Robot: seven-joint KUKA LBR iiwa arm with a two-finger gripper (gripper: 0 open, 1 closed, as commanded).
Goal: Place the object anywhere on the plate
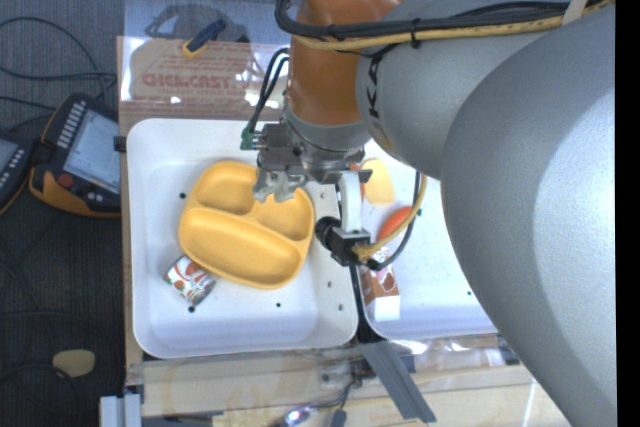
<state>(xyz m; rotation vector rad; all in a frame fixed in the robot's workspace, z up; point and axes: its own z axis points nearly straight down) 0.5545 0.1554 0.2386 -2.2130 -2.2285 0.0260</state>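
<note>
Yellow sectioned plate (245, 235) in left bin (150, 315), rim under gripper (279, 183). Finger gap unreadable, wrist blocks view. Object unidentifiable.

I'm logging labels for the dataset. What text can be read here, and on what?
"CHERCAST", uncertain, in faded red letters on the cardboard behind the left bin.
Black letters on the arm, partly hidden: unreadable.
Print on the small packet beside the yellow plate: too small.
Screen of the pendant: blurred.
</note>
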